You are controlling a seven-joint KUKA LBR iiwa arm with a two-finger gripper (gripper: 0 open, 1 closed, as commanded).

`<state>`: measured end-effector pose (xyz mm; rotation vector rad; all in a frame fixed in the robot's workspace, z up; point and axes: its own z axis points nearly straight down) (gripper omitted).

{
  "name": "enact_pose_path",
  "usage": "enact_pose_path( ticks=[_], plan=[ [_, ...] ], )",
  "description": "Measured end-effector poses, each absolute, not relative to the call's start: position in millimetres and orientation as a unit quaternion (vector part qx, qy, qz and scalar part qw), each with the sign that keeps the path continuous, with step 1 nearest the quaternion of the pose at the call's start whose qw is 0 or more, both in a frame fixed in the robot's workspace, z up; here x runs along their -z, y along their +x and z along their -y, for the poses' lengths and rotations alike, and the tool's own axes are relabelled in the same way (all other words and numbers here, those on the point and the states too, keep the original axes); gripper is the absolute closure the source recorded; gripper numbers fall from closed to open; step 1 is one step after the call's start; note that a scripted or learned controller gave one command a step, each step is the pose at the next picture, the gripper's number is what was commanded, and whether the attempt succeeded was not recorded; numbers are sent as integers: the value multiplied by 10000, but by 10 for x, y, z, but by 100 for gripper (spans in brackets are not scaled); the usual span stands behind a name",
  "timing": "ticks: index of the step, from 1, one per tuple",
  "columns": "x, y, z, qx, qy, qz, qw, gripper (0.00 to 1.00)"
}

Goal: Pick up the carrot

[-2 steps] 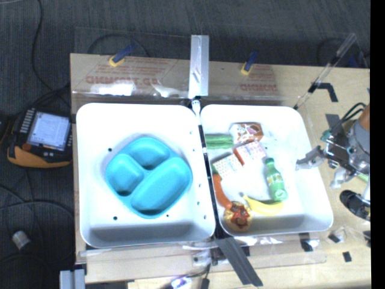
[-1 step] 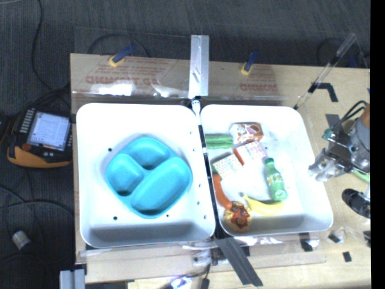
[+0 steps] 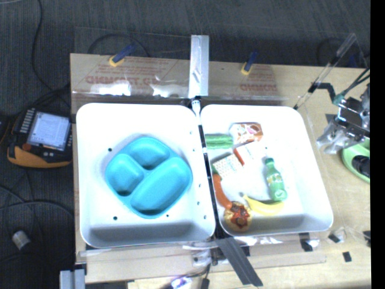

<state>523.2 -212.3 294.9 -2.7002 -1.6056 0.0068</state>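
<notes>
- The fingers (image 3: 348, 125) hang at the far right, over the bench (image 3: 337, 179) and outside the right bin (image 3: 307, 137); whether they are open or closed cannot be told.
- Nothing can be seen between them.
- The carrot (image 3: 218, 190) lies well apart from the fingers, across the right bin to their left and lower in the view, along that bin's left wall.
- Just below the carrot sits a reddish-brown item (image 3: 237, 215), touching a banana (image 3: 264, 206).
- A green bottle (image 3: 274, 179) lies between the carrot and the fingers, nearer the carrot.
- A packet (image 3: 246, 131) and a green vegetable (image 3: 218, 140) lie left of the fingers, at about their height.
- Farthest from the fingers, the left bin (image 3: 90, 179) holds a blue tray (image 3: 150, 176).
</notes>
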Motion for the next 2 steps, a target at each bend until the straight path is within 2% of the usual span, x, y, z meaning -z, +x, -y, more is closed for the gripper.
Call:
enact_pose_path(
  ticks=[1, 2],
  plan=[
    [-2604, 4830, 2043, -24, -8028, 5962, 11, 100],
    [-2807, 4839, 2163, -15, -7867, 6174, 11, 100]
  ],
)
